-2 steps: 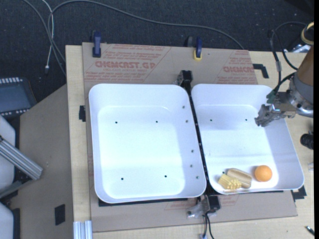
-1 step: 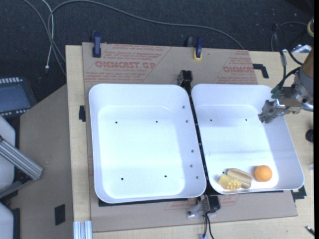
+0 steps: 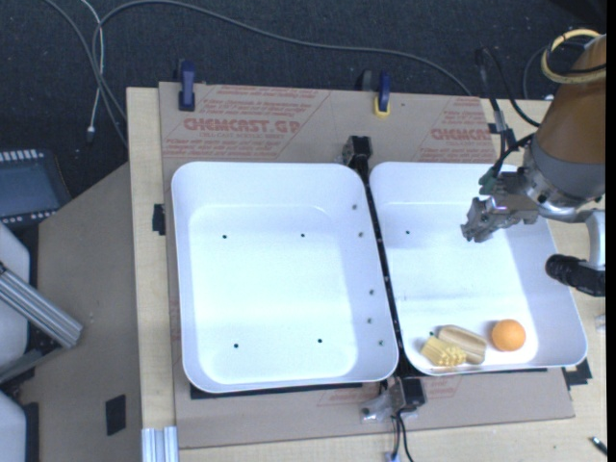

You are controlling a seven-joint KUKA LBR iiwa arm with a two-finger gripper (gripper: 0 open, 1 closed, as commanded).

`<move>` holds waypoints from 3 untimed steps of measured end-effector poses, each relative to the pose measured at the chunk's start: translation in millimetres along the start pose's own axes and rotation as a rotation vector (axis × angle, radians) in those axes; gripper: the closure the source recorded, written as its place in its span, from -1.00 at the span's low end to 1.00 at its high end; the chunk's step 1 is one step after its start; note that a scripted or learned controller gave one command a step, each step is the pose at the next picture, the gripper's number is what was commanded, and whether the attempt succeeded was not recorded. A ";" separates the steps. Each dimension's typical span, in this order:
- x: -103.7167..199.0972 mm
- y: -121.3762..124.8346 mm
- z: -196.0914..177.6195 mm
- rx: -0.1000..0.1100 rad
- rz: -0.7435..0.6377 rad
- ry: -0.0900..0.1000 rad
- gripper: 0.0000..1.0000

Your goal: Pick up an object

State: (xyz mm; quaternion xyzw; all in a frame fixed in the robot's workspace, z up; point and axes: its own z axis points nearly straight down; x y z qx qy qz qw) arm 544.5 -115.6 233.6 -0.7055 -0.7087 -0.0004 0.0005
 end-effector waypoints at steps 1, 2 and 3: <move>42.2 5.6 -0.5 -0.001 0.001 0.000 1.00; 92.8 13.1 -9.5 -0.001 0.000 0.000 1.00; 148.9 8.7 -3.8 0.000 0.000 0.000 1.00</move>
